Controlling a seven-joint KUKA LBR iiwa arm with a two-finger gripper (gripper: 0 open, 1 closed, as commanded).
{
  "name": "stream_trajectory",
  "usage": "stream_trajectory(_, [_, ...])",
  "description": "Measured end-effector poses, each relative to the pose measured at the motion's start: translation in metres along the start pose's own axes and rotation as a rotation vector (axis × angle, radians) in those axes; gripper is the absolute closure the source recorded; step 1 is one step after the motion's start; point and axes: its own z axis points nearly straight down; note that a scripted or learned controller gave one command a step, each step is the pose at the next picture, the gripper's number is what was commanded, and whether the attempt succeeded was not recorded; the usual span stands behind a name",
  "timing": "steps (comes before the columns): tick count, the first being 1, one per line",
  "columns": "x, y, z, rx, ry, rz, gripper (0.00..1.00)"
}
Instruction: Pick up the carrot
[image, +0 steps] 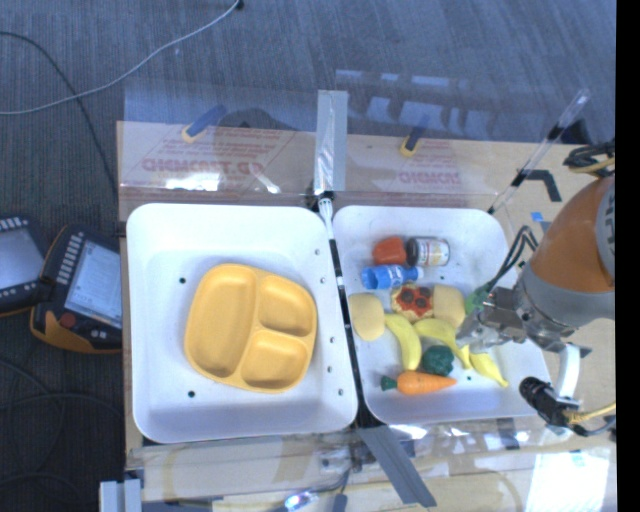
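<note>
Right now I am watching the gripper (487, 333) hanging over the right bin (470, 222), toward its three o'clock side, and I cannot tell how its jaws are standing because the wrist is covering them. Nothing is showing in its grasp. Just beneath it, small yellow bananas (483, 364) are lying, and at its nine o'clock a larger banana (404, 339) is curving beside a dark green vegetable (436, 359). The carrot (424, 382) is resting on the bin floor at about seven o'clock from the gripper, near the bin's six o'clock wall, its orange body pointing toward three o'clock and its green top toward nine, apart from the gripper. Farther out, a pale yellow fruit (367, 315) is sitting at nine o'clock, with a blue bottle (386, 277) and a red-capped jar (413, 251) toward eleven. In the left bin (160, 240), a yellow divided tray (252, 326) is lying near the middle.
</note>
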Motion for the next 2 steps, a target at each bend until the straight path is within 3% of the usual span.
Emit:
stream_trajectory(1, [0.000,0.000,0.000,0.000,0.000,0.000,0.00])
stream_trajectory(2, [0.086,-0.022,-0.028,-0.001,0.003,0.309,0.00])
